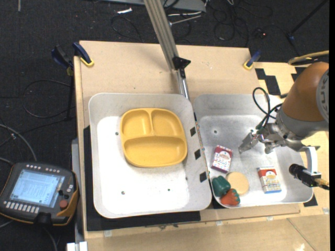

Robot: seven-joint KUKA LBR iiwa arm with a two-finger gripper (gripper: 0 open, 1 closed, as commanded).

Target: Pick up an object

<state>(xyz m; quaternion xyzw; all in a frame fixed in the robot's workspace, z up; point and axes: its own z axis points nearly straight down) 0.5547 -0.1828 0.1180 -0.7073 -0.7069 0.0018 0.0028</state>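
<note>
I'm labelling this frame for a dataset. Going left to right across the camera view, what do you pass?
Handheld control pad → yellow divided plate → red-and-white carton → round tan disc → gripper → small orange-and-white box.

A robotics lab: plywood bench clamped at its corners, loose cables over dark carpet, teach pendant (screen lit) on the floor.
</note>
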